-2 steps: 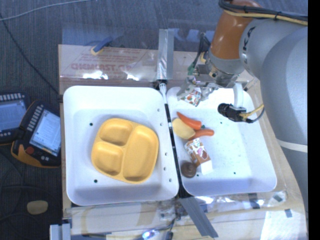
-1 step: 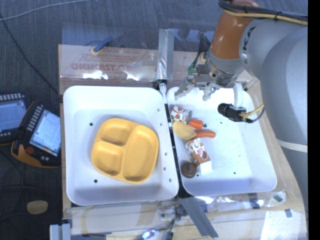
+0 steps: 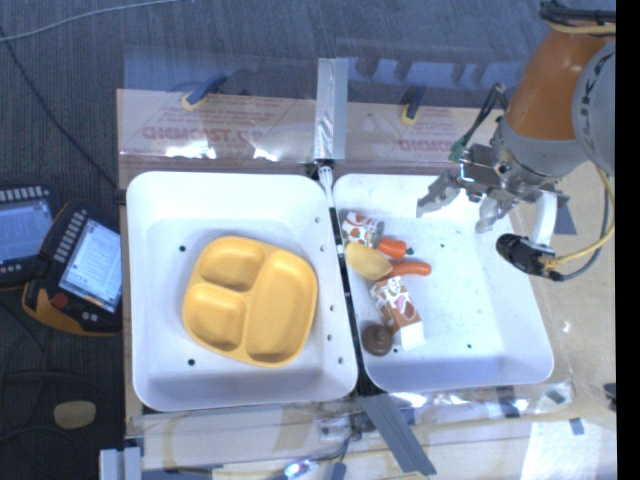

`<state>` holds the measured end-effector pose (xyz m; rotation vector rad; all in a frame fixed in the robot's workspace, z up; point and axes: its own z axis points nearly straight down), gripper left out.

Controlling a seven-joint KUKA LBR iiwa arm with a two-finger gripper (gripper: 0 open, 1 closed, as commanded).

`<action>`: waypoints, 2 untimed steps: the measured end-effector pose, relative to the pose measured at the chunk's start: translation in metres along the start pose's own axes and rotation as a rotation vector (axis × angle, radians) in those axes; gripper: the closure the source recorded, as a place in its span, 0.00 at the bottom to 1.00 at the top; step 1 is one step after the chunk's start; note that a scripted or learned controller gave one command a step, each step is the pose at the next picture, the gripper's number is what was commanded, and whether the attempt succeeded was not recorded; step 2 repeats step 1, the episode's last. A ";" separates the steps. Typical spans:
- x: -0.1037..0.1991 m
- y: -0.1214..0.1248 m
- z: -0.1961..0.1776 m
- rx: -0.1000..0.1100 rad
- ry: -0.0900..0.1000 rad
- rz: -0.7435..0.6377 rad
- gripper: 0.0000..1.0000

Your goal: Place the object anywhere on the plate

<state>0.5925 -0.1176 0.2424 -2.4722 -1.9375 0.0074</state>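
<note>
My gripper (image 3: 462,206) hangs over the upper right part of the right bin (image 3: 520,353), its two fingers (image 3: 432,200) spread apart with nothing between them. Behind it my grey wrist rises to the orange band (image 3: 545,83) at the top right corner, and a black cable with a yellow lead (image 3: 560,258) loops down beside the bin's right wall.

Well to the left of my fingers, along the left side of this same bin, lies a small cluster of toy food. At its top is a little carton (image 3: 360,230) with red and white print, lying on its side. Just beside it are two carrots (image 3: 410,258), orange with green ends, one above the other. A yellow potato-shaped piece (image 3: 368,262) touches them from the left. Below that is a second printed carton (image 3: 397,308), tilted, and at its lower left a small brown round piece (image 3: 377,340).

The left bin (image 3: 160,218) holds the yellow plate (image 3: 250,300), which has three compartments and sits near the middle. Nothing lies on it.

Outside the bins, at the left edge on the dark carpet, rests a control tablet (image 3: 75,263) with a lit screen.
</note>
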 end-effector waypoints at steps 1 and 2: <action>-0.084 -0.050 -0.081 -0.002 -0.001 0.124 0.00; -0.084 -0.050 -0.081 -0.002 -0.001 0.124 0.00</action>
